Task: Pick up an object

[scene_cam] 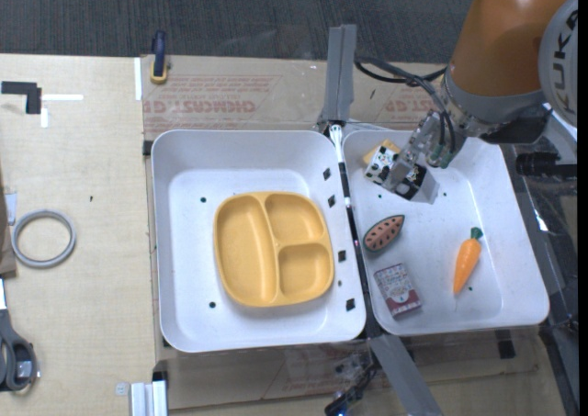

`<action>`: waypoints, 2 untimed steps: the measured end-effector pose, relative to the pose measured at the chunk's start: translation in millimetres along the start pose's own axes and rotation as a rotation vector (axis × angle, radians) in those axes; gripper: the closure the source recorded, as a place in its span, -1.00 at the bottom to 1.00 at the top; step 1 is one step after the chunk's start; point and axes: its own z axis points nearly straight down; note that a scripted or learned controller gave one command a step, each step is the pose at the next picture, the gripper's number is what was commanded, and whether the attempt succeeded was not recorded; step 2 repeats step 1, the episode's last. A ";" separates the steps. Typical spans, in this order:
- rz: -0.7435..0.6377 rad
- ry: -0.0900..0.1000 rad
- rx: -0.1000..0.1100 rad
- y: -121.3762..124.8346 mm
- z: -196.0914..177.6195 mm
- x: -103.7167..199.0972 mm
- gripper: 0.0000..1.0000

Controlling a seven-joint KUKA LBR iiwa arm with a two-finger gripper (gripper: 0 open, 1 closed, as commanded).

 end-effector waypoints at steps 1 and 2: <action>0.524 0.002 0.004 -20.5 -37.2 47.7 1.00; 0.524 0.002 0.004 -20.5 -37.2 47.7 1.00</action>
